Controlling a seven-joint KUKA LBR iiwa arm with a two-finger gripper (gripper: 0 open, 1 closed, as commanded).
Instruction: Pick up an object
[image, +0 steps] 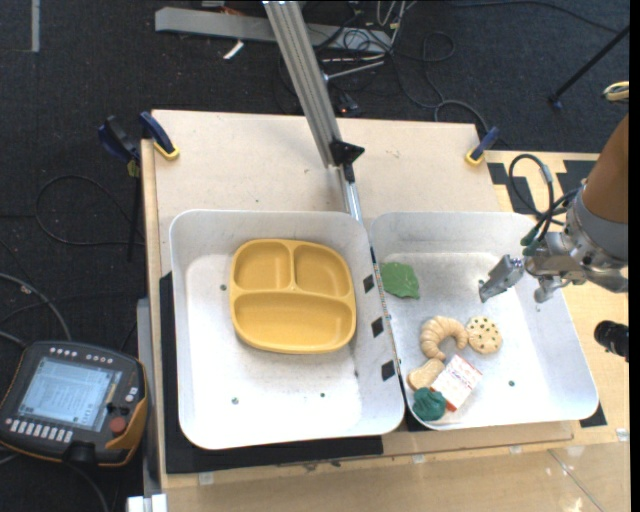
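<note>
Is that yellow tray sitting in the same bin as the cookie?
No, the yellow tray lies in the left bin, while the cookie lies in the right bin.

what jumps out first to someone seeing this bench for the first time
The yellow divided tray in the left bin draws the eye first, bright against the white. Next comes the small cluster low in the right bin: a croissant, a cookie, a red-and-white packet and a dark green piece, with a green leaf apart above them. The pincer hangs open over that bin's right side, holding nothing.
</note>
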